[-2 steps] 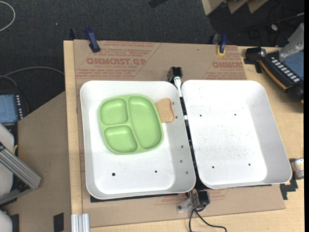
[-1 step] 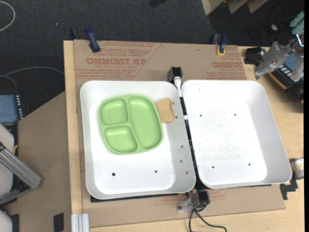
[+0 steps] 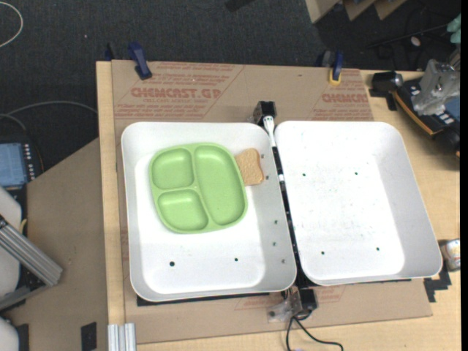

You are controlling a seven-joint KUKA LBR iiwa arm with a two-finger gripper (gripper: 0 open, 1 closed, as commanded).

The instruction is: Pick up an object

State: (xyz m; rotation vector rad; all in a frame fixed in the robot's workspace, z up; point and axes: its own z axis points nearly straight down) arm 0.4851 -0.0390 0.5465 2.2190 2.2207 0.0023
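Camera view, green 3-compartment plate (image 3: 197, 189), tan cracker (image 3: 251, 167) touching its rim

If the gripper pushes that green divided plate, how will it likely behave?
The green plate looks like thin moulded plastic, so probably stiff and light. Lying flat in the left bin, it should slide, not tip, perhaps nudging the tan cracker touching its rim.

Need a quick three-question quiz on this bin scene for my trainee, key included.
1. True or false: the green divided plate lies in the left bin.
2. How many compartments does the plate have?
3. The tan cracker-like piece sits: A) inside a plate compartment, B) at the plate's right edge, C) in the right bin.

Key: 1 true; 2 three; 3 B.
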